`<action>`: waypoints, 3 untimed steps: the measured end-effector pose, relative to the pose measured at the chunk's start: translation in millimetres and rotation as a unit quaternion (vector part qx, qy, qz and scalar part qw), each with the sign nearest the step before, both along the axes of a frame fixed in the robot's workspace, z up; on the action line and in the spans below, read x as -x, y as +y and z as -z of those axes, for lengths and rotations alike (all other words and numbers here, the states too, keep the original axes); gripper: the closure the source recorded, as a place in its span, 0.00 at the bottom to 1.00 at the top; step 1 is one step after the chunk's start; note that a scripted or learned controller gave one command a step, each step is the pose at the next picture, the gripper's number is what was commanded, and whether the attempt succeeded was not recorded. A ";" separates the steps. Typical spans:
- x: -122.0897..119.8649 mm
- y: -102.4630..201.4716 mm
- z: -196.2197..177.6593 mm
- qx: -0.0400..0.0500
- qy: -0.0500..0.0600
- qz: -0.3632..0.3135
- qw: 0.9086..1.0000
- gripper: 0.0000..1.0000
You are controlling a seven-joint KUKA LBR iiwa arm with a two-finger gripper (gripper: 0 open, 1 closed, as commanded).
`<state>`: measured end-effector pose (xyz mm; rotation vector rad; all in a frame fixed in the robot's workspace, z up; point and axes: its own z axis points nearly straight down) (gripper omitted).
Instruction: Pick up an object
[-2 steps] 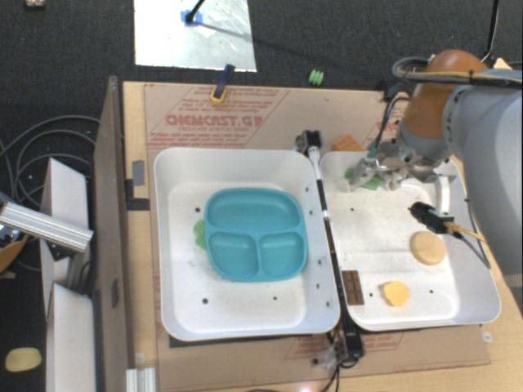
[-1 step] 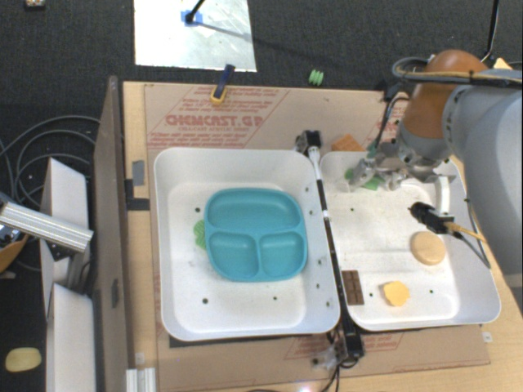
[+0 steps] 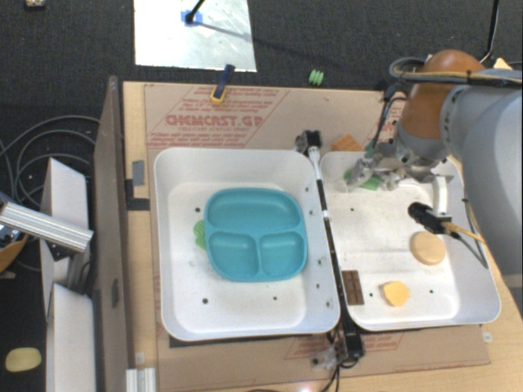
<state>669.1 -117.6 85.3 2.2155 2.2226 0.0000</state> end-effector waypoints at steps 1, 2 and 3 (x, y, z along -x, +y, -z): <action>0.0 1.0 0.1 0.000 0.000 0.000 1.000 0.00; 0.0 -12.4 -0.4 0.000 0.000 0.001 1.000 0.00; 0.1 -23.8 -5.7 0.000 0.000 0.001 1.000 0.00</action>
